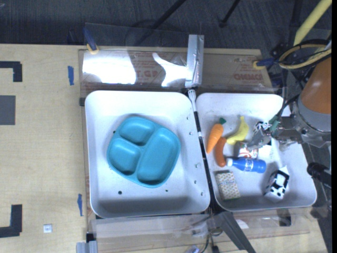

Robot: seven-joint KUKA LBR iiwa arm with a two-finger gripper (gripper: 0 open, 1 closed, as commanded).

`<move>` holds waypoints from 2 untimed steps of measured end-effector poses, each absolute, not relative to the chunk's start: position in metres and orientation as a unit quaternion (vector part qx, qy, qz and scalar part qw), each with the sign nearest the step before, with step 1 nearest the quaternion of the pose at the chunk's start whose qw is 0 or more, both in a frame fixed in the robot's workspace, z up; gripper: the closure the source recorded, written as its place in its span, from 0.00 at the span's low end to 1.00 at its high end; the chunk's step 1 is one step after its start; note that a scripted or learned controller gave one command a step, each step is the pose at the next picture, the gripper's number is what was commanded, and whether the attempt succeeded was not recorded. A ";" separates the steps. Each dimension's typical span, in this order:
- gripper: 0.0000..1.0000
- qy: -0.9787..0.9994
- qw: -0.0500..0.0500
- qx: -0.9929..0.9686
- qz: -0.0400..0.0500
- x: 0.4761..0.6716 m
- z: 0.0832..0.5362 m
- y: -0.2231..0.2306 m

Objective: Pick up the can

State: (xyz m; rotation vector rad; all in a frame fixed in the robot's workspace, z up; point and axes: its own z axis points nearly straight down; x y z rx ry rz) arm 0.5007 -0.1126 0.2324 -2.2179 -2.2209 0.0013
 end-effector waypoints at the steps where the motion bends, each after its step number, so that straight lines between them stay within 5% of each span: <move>1: 0.00 -0.684 -0.001 -0.730 0.000 0.496 0.386 -0.071; 2: 0.00 -0.799 -0.002 -0.601 -0.001 0.481 0.435 -0.078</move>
